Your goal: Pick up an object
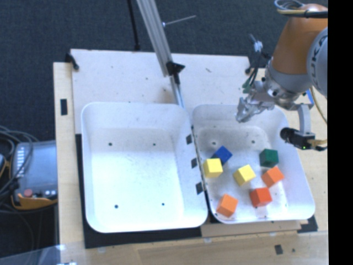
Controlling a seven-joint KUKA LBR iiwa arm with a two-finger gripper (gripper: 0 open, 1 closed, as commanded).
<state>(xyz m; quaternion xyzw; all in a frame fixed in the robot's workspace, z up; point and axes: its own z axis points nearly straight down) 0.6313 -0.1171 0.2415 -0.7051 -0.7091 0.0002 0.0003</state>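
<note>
Dark carpet surrounds a bench [66,148] bearing 2 white bins. Right bin [300,203] holds 7 cubes: blue [223,153] and green [269,158] nearest its far wall, 2 yellow [213,167] [244,174] just nearer, then 3 orange-to-red cubes [272,176] [260,196] [226,205] toward its near rim. Gripper [245,112] hangs over that bin's far wall, well apart from every cube, carrying nothing; its opening cannot be told. Left bin [88,148] adjoins the right bin.
</note>
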